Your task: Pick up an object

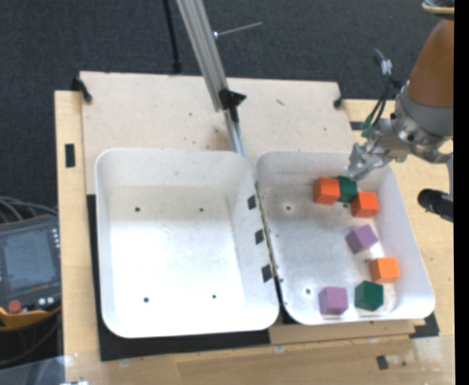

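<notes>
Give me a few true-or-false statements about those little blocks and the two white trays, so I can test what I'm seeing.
1. All the blocks lie in the right bin. True.
2. There are three orange blocks, one of them at. True.
3. The gripper hangs over the left bin. False: it is over the far part of the right bin, near a green block.
4. The two purple blocks touch each other. False: one sits mid-bin, the other near the front edge.
</notes>
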Available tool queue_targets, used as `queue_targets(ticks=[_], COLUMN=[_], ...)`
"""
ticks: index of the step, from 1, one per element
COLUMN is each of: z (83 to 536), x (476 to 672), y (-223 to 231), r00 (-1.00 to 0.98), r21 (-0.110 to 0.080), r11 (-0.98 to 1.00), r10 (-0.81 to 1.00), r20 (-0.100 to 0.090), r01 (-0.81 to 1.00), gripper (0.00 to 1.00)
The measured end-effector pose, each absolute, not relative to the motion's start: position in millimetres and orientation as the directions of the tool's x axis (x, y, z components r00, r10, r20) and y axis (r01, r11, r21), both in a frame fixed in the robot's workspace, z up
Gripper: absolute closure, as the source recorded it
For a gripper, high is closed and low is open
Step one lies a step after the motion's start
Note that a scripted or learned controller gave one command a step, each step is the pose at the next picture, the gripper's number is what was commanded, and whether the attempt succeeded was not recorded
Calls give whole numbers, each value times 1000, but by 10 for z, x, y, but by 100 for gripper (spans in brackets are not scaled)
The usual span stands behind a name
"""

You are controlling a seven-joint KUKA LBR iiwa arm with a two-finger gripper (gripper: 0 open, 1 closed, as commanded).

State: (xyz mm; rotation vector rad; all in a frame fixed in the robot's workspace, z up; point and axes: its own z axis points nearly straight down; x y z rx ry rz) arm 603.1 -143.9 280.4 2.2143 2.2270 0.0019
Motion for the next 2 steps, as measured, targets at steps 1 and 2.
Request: queue_targets(ticks=[1, 2], z=[2637, 2678], x=[6053, 6106], y=[-911, -432], r00=[-7, -7], r21=[-1, 3], r11=[7, 7], r10=[1000, 1000], r20=[1, 0], r01=[1000, 1000], gripper=[100, 100])
